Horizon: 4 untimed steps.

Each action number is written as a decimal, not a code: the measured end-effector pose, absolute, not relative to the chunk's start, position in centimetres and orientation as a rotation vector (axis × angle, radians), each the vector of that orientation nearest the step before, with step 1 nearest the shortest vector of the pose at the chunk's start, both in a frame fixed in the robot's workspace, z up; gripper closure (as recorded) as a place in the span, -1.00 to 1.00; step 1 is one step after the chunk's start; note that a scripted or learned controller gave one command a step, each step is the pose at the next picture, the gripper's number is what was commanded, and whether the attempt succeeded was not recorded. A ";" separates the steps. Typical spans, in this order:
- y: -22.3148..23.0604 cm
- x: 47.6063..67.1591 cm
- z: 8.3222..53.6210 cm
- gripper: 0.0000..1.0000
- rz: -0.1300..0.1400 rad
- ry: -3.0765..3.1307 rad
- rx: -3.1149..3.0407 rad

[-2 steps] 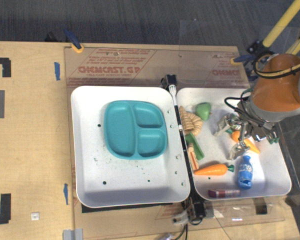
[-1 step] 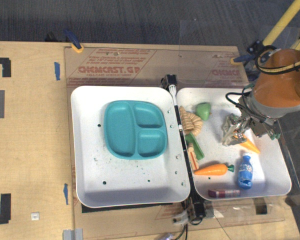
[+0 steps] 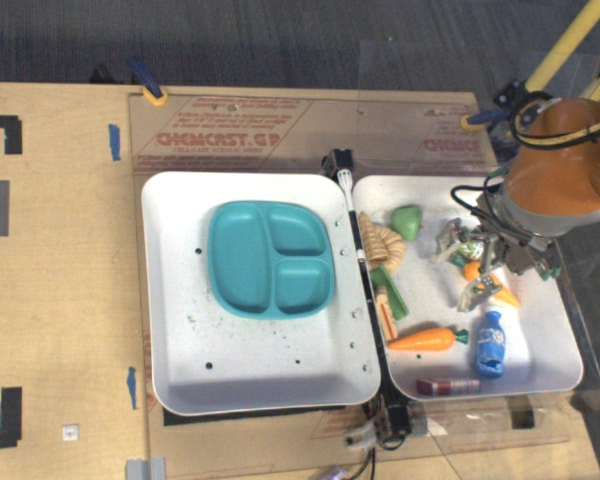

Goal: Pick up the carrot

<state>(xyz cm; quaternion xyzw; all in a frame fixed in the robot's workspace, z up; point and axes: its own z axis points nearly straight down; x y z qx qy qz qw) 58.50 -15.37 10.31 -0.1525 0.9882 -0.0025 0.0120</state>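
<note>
The carrot (image 3: 423,341) is orange with a green stub at its right end. It lies flat in the near part of the right bin (image 3: 555,318). My gripper (image 3: 472,251) hangs over the middle of that bin, up and to the right of the carrot and apart from it. Small orange and yellow pieces (image 3: 488,286) sit right under the gripper, and its tip is hard to make out among them.
The right bin also holds a blue bottle (image 3: 490,344) beside the carrot's green end, a purple marker (image 3: 446,386), a green stick (image 3: 389,293), a tan braided toy (image 3: 379,242) and a green lump (image 3: 407,220). A teal divided plate (image 3: 272,258) lies in the left bin (image 3: 170,298).
</note>
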 end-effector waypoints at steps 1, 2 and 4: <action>-15.3 58.8 11.5 1.00 -0.011 3.070 -0.475; -15.2 58.8 11.5 -1.00 -0.011 3.071 -0.475; -20.0 57.1 10.4 1.00 -0.004 3.114 -0.128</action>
